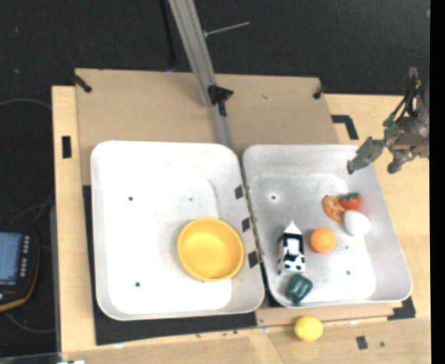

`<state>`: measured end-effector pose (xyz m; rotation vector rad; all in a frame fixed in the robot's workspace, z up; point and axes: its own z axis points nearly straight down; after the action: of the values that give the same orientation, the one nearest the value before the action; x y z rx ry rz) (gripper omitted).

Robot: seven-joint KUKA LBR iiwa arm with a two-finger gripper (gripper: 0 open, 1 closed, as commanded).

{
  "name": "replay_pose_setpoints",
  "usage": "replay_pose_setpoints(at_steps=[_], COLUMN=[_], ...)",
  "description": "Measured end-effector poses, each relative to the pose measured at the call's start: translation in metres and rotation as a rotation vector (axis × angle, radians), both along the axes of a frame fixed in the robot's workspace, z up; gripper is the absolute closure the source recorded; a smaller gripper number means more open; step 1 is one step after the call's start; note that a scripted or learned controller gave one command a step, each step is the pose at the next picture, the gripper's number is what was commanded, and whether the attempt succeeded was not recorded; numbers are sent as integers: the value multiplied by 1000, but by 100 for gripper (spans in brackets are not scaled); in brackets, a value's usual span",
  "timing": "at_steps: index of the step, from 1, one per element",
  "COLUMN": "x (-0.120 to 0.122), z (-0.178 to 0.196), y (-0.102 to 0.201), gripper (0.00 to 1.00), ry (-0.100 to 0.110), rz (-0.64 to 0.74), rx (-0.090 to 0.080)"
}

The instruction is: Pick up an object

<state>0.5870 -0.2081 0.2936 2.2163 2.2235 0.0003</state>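
Gripper (380,160) hanging at right bin's (313,165) 2 o'clock rim, fingers spread, pinching nothing; one smooth orange ball (323,240) sitting mid-bin; one glossy white egg (356,223) lying at its 2 o'clock; one round yellow bowl (210,249) resting in left bin (146,180).

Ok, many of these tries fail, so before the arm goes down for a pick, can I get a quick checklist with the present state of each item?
1. Gripper open, nothing between fingers: ok.
2. Gripper over a target: not ok; it sits at the right bin's upper right edge, away from the objects.
3. Free-standing target: ok; the orange ball has space around it.
4. White egg clear of neighbours: not ok; it touches the orange-red toy.
5. Milk carton upright: cannot tell.
6. Everything inside bins: not ok; the yellow lemon lies on the bench.
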Motion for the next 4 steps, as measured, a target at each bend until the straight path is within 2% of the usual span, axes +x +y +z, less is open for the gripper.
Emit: replay_pose_setpoints(at_steps=[1,3,4], x=[0,2,2], z=[0,-125,-171], y=[0,-8,-2], gripper=[0,0,0], ry=[0,7,4], rz=[0,-4,-3], rx=[0,0,0])
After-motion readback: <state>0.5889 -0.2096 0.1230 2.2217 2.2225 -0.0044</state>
